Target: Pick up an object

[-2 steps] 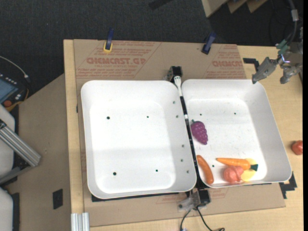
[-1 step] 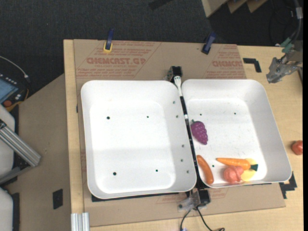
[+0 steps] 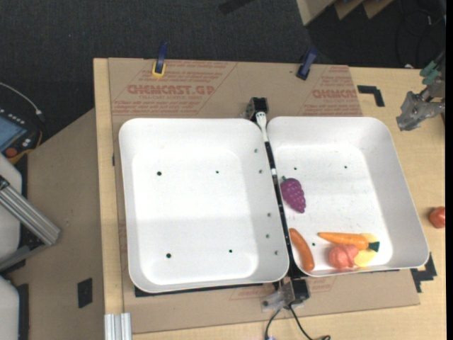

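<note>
The right bin point(image 3: 368, 154) holds several toy foods. A purple bunch of grapes point(image 3: 293, 194) lies near its left wall. An orange carrot point(image 3: 345, 239) lies near the front, with a pink piece point(image 3: 341, 258) and a small yellow piece point(image 3: 364, 259) beside it. A long orange-red piece point(image 3: 302, 250) lies in the front left corner. My gripper point(image 3: 417, 110) is at the view's right edge, outside the bin's far right corner, well away from all the objects and with nothing seen in it.
The left bin point(image 3: 191, 204) stands beside the right one, joined by a black strip point(image 3: 270, 168). A small red object point(image 3: 437, 217) lies on the bench right of the right bin. Clamps point(image 3: 160, 66) pin the cardboard at the back.
</note>
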`<state>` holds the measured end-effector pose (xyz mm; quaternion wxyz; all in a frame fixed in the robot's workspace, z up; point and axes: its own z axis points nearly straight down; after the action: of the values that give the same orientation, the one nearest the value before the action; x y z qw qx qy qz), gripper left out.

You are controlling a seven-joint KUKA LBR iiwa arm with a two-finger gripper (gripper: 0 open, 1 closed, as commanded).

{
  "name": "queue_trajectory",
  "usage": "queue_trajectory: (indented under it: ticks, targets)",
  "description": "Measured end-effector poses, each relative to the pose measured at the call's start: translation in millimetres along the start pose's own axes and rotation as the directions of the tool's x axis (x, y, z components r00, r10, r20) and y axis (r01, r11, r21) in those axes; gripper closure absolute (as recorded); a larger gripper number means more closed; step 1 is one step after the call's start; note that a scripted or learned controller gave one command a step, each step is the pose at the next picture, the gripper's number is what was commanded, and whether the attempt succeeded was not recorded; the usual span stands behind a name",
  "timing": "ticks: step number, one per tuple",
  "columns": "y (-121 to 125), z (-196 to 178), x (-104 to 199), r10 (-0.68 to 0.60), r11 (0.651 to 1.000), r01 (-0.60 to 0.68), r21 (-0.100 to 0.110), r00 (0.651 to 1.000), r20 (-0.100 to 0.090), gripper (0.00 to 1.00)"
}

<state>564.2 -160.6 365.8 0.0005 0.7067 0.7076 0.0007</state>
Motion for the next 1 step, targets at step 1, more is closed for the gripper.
queue_trajectory:
  ticks: [1]
  targets:
    - [-36.3, -35.3, -41.1, 0.004, 1.0, -0.004, -0.004, 1.0, 0.004, 1.0]
